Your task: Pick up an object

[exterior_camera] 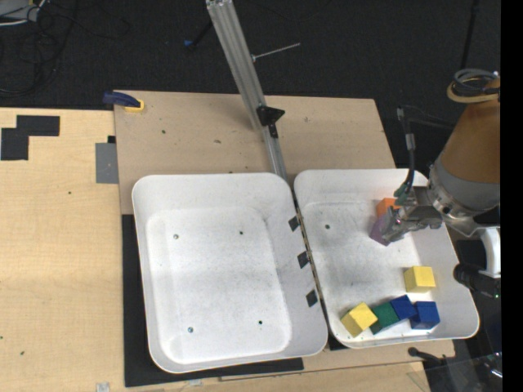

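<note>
White left bin (214, 268) sits well left of the fingers (391, 221). Fingers are low in the right bin (351, 198); can't tell their state, purple object (381, 231) and orange object (384, 207) touching them. Yellow block (419, 278) just below-right.

Both bins, the left bin (216, 272) and the right bin (359, 251), look like matt white plastic, lightly speckled with grey. The bench (196, 133) shows pale wood, smooth and dull. The slanted rail (241, 60) looks like ribbed bare metal. The yellow block (420, 278) has a flat, matt surface.
</note>
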`<state>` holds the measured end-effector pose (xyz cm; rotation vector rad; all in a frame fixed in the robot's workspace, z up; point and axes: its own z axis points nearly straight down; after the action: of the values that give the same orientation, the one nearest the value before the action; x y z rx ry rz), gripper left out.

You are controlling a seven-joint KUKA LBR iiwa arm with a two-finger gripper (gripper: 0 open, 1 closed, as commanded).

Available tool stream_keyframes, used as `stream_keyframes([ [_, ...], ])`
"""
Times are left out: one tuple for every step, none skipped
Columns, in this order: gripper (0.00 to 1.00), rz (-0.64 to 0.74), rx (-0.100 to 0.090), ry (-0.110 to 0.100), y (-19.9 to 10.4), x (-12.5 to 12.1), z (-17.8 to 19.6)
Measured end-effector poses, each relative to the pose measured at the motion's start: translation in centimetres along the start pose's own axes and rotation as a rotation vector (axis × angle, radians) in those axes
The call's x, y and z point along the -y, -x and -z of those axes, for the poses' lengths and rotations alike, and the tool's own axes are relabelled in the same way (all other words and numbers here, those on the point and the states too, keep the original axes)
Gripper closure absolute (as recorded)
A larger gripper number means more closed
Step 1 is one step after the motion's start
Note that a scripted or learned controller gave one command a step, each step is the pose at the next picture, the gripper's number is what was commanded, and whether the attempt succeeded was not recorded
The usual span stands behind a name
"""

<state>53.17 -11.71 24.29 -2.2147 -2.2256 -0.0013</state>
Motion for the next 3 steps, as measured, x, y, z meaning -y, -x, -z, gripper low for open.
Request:
stream_keyframes([
  [1.0,0.001,0.0,-0.001,-5.2,-1.7,0.7],
  [1.0,0.0,0.0,-0.002,-11.0,-2.8,0.1],
  [1.0,-0.001,0.0,-0.001,-15.8,-4.4,0.4],
])
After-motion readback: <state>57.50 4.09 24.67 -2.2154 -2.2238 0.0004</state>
